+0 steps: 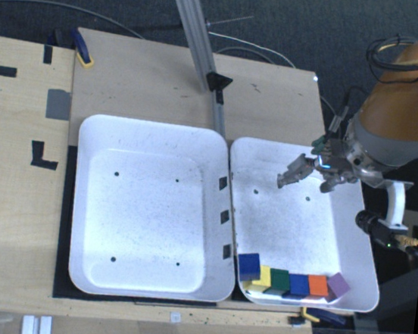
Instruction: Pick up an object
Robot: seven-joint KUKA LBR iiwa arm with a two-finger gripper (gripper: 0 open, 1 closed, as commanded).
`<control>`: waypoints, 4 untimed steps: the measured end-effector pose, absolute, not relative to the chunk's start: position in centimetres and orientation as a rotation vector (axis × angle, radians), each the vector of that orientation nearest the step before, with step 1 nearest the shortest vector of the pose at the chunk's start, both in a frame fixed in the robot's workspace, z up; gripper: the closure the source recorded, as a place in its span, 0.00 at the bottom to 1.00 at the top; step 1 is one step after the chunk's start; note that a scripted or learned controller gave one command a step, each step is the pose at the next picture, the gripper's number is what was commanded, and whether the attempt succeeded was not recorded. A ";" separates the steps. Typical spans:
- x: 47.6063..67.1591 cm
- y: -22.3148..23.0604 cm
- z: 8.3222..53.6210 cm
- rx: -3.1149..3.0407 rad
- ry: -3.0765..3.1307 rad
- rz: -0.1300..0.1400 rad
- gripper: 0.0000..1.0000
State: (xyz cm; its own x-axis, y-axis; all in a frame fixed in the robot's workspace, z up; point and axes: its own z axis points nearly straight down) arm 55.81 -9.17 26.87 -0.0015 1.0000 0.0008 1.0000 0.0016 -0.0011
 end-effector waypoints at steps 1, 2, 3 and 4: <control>54.7 -17.3 22.6 -2.228 -2.212 0.010 0.00; 55.1 -18.5 17.7 -2.219 -2.218 0.008 0.00; 59.5 -20.9 18.2 -2.221 -2.226 -0.001 0.00; 56.6 -17.4 19.1 -2.217 -2.223 0.002 0.00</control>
State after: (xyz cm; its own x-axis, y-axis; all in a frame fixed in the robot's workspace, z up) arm 56.57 -17.40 19.09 -0.0025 1.0000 0.0003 1.0000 0.0025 -0.0025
